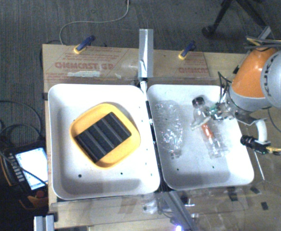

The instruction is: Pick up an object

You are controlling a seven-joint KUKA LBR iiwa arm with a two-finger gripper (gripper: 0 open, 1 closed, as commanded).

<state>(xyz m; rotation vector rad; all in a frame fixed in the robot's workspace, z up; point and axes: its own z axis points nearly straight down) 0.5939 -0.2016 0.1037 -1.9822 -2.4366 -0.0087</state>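
Counter [126, 61]: as far as I can see from here, it carries two white bins side by side, with two blue-and-yellow clamps at its far edge;
Arm [260, 76]: reaches in from the right, orange band above the right bin [236, 174];
Left bin [63, 177]: holds a yellow tray [106, 134] with a black ribbed top;
Right bin: a crumpled clear bottle [169, 126] at its left, a second clear bottle [208, 131] with an orange label under the claw;
Claw [219, 110]: over that second bottle's neck end; I cannot tell its spread.

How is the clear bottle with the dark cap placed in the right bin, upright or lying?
Lying. The clear bottle rests lengthwise on the right bin floor, cap pointing toward the far wall.
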